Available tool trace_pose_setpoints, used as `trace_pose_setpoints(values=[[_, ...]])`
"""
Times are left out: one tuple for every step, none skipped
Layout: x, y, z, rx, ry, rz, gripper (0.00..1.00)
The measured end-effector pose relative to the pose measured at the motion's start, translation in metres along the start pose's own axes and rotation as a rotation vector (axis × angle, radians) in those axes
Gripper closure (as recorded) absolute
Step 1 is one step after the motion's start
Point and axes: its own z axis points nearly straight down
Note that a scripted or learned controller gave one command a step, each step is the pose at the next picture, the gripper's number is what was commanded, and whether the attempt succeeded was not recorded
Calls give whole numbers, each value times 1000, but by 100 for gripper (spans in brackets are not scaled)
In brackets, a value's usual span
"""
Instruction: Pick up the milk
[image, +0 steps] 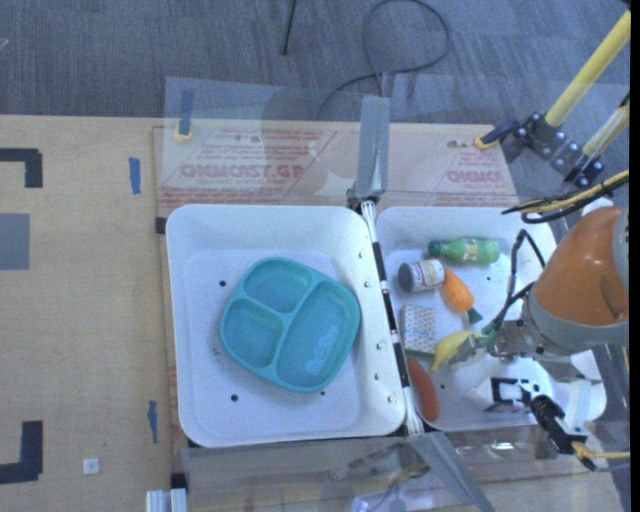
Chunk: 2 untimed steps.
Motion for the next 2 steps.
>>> trace_pose_setpoints(values=[[-68, -6, -10, 7, 0, -34, 0], [-51, -4, 0, 7, 2, -279, 0]])
